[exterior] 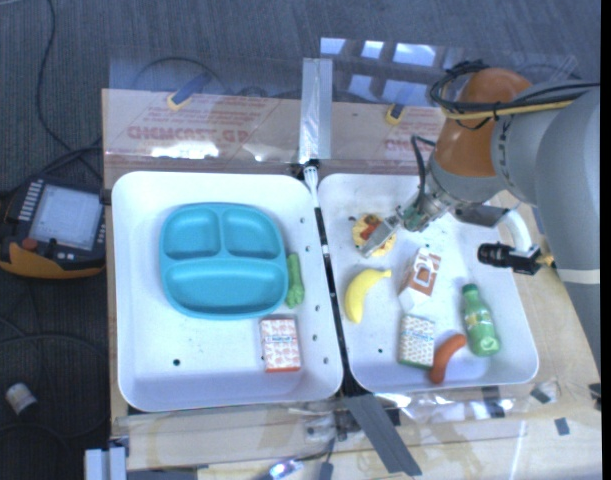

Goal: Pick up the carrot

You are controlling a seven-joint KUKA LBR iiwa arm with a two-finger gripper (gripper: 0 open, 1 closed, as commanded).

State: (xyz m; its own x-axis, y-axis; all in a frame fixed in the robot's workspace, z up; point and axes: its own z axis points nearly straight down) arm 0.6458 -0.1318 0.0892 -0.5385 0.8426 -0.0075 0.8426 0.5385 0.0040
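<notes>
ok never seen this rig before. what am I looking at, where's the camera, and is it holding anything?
One fixed camera looks down at a slant on a bench with two shallow white bins. The grey arm with the orange band reaches in from the right; its gripper is low in the right bin, over a small yellow-and-red item. Whether it grips anything, I cannot tell.

The left bin holds a blue divided plate, a green piece beside it and a small box. The right bin holds a banana, two small cartons, a green bottle and the orange carrot, near the front edge, untouched.
</notes>
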